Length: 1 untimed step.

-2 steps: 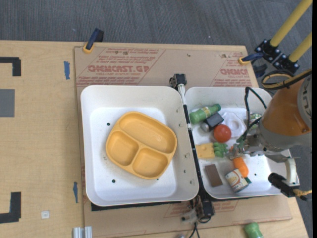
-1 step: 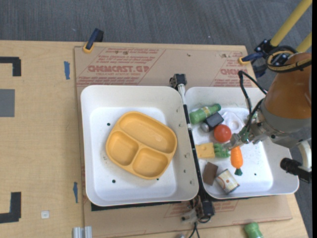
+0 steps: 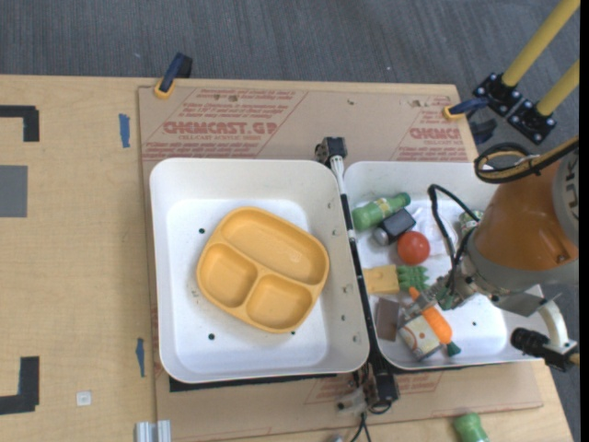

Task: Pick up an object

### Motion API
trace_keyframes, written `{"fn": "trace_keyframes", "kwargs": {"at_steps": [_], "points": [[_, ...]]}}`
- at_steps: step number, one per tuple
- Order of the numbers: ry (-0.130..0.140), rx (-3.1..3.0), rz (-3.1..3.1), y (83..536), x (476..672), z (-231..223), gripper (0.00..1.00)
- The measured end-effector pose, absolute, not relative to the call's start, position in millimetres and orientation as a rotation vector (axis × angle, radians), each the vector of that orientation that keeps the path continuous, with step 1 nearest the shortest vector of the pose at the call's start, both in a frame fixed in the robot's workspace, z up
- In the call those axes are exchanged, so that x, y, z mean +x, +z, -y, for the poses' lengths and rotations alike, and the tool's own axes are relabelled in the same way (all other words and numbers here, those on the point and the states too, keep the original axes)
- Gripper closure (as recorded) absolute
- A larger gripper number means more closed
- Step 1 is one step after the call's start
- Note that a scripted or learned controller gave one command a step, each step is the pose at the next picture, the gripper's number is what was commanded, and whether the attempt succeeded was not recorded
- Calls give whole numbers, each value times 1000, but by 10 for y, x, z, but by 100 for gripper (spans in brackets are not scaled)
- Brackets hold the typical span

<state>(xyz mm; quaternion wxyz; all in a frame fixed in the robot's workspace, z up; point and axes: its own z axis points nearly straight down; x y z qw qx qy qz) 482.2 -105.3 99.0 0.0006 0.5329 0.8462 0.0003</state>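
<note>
Hovering low in the right bin (image 3: 488,343), claw (image 3: 448,291) just right of the orange carrot toy (image 3: 436,321). Claw state: cannot tell, hidden under the wrist. Nothing lifted yet; carrot toy lying beside the red ball (image 3: 414,247). Grasping and raising still to come.

The arm (image 3: 529,224) runs off the right edge of the frame, and its orange band covers much of the right bin (image 3: 479,343) beneath it. The gripper (image 3: 448,291) sits low at center right among the clutter, too small and crowded to read its state. Two yellow poles (image 3: 552,26) leave the frame at the upper right corner. A green object (image 3: 469,426) at the bottom edge is cut off and blurred.
</note>
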Motion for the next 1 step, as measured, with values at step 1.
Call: {"fn": "trace_keyframes", "kwargs": {"at_steps": [1], "points": [[2, 1673, -2656, 992, 4826, 1054, 0]]}}
